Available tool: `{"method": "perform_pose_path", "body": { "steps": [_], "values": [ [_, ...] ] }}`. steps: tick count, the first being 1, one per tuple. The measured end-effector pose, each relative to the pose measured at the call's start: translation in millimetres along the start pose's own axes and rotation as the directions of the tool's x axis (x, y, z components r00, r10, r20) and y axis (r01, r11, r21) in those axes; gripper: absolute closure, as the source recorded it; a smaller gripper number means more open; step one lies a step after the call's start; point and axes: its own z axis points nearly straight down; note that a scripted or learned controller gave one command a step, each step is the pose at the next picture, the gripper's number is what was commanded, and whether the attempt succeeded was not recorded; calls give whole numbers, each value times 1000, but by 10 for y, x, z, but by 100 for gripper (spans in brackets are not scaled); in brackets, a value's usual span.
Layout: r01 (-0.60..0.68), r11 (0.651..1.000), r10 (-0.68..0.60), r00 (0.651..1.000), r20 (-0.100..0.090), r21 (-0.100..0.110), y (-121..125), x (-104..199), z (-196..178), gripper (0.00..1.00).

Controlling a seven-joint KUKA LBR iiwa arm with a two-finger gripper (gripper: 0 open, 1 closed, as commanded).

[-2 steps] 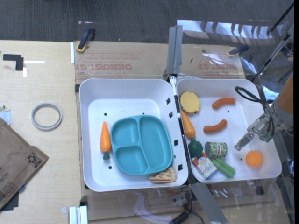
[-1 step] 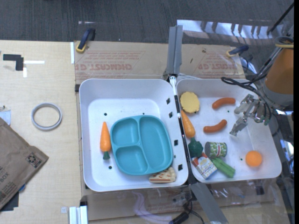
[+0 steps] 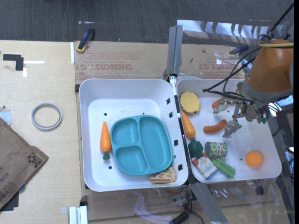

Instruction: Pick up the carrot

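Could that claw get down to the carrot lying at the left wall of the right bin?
Probably yes. The carrot lies uncovered with open floor on its right, and the claw hangs nearby. The bin wall against it may crowd a finger.

Carrot (image 3: 105,137) in left bin (image 3: 88,125), left of tray (image 3: 141,144), claw (image 3: 232,125) over right bin (image 3: 273,148)

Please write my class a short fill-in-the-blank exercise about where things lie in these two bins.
1. The teal divided plate lies in the ____ bin.
2. The carrot in that bin lies to the plate's ____.
3. The orange ball sits in the ____ bin.
4. The hand hangs over the ____ bin.

Missing words: left; left; right; right
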Motion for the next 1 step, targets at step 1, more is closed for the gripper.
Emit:
{"method": "perform_pose_path", "body": {
  "steps": [1],
  "values": [
    [68, 998, -68, 998, 3, 1, 516, -606, -428, 0]
  ]
}}
